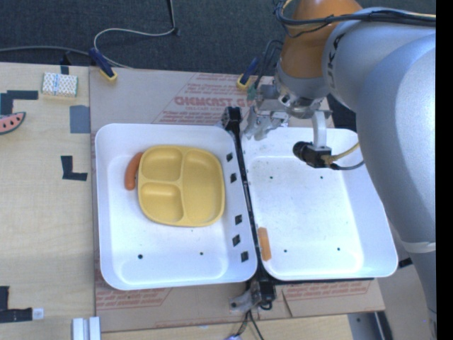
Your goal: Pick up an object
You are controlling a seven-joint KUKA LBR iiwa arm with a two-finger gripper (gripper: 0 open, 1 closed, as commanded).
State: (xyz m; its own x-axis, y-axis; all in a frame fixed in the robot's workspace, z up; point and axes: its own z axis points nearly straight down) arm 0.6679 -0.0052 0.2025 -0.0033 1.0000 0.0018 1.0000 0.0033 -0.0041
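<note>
You see the grey arm (396, 112) filling the right side of the frame, its orange band (315, 30) near the top centre; below that band the gripper (260, 125) hangs over the far rim where the two white bins meet, above centre; its fingers are small and cluttered by fittings and a cable, so you cannot tell whether they are parted or closed, and nothing is visibly held between them.

In the left bin (120, 261) a yellow divided plate (181, 185) lies flat, left of centre; an orange sausage-shaped object (131, 171) lies just beside the plate's left edge, partly tucked against it.

In the right bin (333, 261) a second small orange object (264, 244) lies against the left wall, lower centre of the frame, well apart from the gripper.

On the bench at the upper left you find a small patterned block (59, 85) and, at the left edge, a watermelon-slice toy (12, 122); a blue-and-yellow clamp (102, 63) sits at the cardboard's upper left corner.
</note>
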